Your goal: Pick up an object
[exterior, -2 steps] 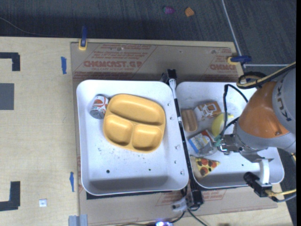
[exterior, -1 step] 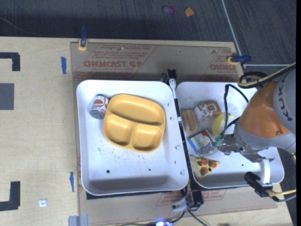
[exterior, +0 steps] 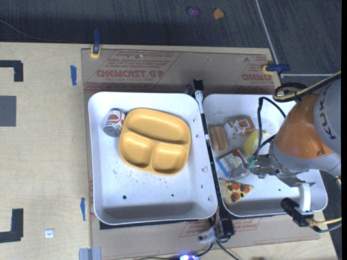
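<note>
My gripper (exterior: 250, 166) hangs low in the right bin (exterior: 320, 199), reaching in from the right under the orange wrist band. It sits right at the edge of a blue and white packet (exterior: 230, 160). A yellow lemon-like piece (exterior: 251, 141) lies just above it. A toy pizza slice (exterior: 237, 189) lies just below it. A tan bun (exterior: 218, 138) and a brown and white snack pack (exterior: 239, 127) rest further back in the same bin.
The left bin (exterior: 108, 199) holds a large yellow compartment tray (exterior: 154, 140) and a small can (exterior: 113, 122) at its back left corner. A black divider clamp (exterior: 196, 86) sits between the bins.
</note>
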Motion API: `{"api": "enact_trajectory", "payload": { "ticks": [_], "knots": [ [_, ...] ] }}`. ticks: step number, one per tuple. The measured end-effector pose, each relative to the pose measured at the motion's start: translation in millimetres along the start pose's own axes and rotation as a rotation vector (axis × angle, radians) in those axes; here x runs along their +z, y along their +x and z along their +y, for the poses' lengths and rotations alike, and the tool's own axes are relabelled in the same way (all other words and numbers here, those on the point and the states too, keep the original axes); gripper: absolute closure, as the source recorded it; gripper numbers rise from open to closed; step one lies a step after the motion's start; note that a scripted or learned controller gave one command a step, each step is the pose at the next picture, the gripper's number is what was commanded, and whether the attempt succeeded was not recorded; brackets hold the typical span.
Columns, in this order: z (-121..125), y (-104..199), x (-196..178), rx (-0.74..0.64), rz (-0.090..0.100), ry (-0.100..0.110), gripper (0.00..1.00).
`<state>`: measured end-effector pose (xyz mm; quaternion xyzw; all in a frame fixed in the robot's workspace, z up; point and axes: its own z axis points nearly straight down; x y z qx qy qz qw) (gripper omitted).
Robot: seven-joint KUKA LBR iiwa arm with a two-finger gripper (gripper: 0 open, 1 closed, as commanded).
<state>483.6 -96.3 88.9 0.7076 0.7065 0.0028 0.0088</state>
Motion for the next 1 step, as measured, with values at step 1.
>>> {"api": "enact_trajectory", "payload": {
  "ticks": [1],
  "knots": [
    [0.0, -0.2, 0.0, 0.0, 0.0, 0.0, 0.0]
  ]
}}
